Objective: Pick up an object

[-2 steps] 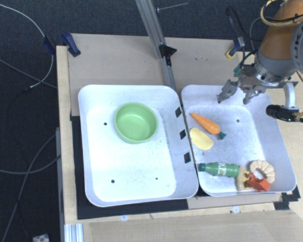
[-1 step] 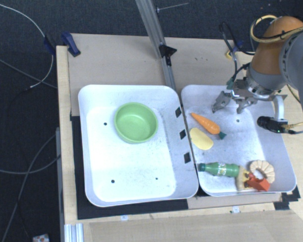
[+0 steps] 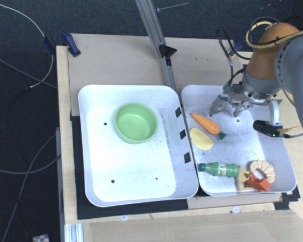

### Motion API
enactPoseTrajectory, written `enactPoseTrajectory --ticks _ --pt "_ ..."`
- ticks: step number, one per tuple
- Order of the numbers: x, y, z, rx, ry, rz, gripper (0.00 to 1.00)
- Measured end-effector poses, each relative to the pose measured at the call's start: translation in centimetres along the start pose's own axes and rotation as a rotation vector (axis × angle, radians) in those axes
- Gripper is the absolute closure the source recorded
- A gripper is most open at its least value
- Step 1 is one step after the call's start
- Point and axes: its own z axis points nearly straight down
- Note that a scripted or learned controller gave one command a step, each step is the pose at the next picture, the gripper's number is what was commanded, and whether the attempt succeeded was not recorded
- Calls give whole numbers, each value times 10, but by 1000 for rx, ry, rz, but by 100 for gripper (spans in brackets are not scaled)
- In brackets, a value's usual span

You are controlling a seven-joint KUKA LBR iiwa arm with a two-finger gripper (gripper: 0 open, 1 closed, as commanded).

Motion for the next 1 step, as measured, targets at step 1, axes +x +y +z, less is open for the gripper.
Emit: enactPoseTrajectory --ticks 1 --pt "0 1 -14 -5 0 0 100"
